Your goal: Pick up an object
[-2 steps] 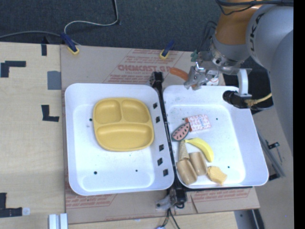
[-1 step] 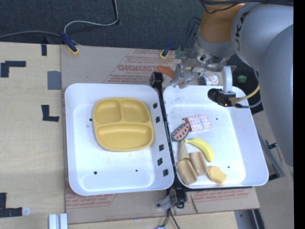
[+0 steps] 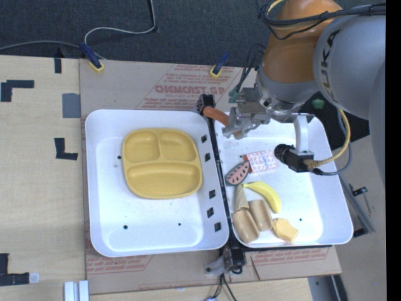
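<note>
The claw (image 3: 240,125) hangs over the far left corner of the right bin (image 3: 326,224), just inside the divider that the two bins share. Its metal fingers point down and to the left, but they blur together against the wrist hardware, so I cannot tell whether they are apart or together; nothing can be seen held between them. An orange piece (image 3: 216,113) lies just to the left of the claw, at the far end of the divider, and whether it touches the claw is unclear. The grey arm with its orange band (image 3: 301,11) reaches in from the right, over the far right part of that bin, and a black cable-fed cylinder (image 3: 293,157) juts out beneath it.

The things to pick from lie in the right bin, clustered along its left side toward the near edge. A pink and white packet (image 3: 261,161) sits near the middle, closest to the claw. Just beside it, toward the divider, is a dark reddish slice (image 3: 237,174). Below these a yellow banana (image 3: 265,194) curves across. At its near side lie two tan bread rolls (image 3: 250,219), side by side and touching, and a yellow block (image 3: 285,229) rests at the right of the rolls, nearest the bin's near edge.

In the left bin (image 3: 103,231) a yellow divided plate (image 3: 162,163) lies flat toward the far half, its three compartments facing up
</note>
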`<state>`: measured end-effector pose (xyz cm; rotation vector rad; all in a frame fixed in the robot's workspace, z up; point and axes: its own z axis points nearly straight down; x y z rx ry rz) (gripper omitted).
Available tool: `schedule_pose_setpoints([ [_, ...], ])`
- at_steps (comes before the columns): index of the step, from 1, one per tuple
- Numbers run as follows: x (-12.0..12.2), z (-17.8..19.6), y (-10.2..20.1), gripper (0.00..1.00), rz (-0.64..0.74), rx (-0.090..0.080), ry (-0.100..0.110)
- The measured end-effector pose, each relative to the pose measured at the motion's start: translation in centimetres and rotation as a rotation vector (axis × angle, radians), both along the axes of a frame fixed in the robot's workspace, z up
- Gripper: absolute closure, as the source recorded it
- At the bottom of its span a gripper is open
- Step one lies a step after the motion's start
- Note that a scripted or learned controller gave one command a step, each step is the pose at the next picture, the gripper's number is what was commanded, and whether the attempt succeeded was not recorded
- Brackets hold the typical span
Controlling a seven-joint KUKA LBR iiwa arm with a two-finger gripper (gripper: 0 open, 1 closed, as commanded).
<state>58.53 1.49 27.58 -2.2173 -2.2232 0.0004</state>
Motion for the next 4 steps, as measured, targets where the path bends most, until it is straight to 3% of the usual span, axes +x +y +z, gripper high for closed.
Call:
schedule_pose_setpoints([
  [1, -2.9, -0.4, 2.7, 1.0, 0.0, -0.001, 0.001],
  [2, -4.3, -0.7, 1.3, 1.0, 0.0, -0.001, 0.0],
  [3, -1.5, -2.4, -3.5, 1.0, -0.003, -0.003, 0.0],
  [4, -1.4, -2.4, -3.5, 0.0, -0.002, -0.002, 0.0],
])
